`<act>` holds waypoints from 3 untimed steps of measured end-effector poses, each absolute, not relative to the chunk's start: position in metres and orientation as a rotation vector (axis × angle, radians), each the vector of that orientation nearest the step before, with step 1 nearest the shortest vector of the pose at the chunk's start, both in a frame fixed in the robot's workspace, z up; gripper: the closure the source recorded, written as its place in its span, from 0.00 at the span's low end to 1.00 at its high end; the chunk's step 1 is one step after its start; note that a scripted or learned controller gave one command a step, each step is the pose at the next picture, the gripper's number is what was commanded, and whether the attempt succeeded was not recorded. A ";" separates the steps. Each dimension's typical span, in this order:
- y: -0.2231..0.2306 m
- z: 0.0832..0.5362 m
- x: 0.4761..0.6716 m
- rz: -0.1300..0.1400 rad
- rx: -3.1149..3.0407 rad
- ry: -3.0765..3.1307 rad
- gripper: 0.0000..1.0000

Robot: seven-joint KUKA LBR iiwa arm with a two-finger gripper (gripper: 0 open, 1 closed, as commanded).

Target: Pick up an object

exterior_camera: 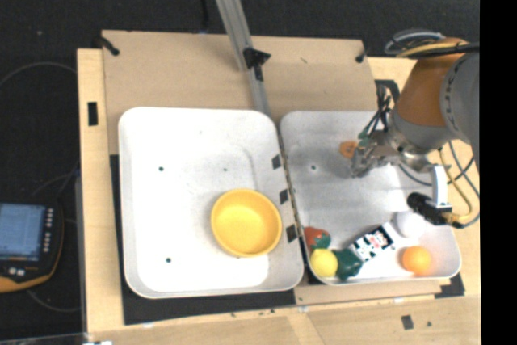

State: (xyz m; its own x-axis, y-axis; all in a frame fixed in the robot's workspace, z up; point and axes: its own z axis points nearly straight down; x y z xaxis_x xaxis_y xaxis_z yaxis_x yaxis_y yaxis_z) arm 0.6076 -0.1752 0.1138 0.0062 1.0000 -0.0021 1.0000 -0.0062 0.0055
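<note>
The pincer [361, 160] hangs low in the right bin [323, 133], its grip impossible to judge, touching a small orange object [348, 148] that may skid away unclamped.

Gripper [361, 160] low in right bin [323, 133], beside small orange object [347, 148].

Glossy yellow plastic bowl [246, 222], matt white bins [186, 133]
</note>
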 end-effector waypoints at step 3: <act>-0.164 0.272 0.612 0.005 2.213 2.222 1.00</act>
State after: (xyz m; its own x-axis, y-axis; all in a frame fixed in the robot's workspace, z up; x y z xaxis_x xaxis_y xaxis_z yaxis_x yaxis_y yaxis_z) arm 0.6124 -0.1635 0.2716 -0.0041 1.0000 -0.0019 1.0000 0.0041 0.0066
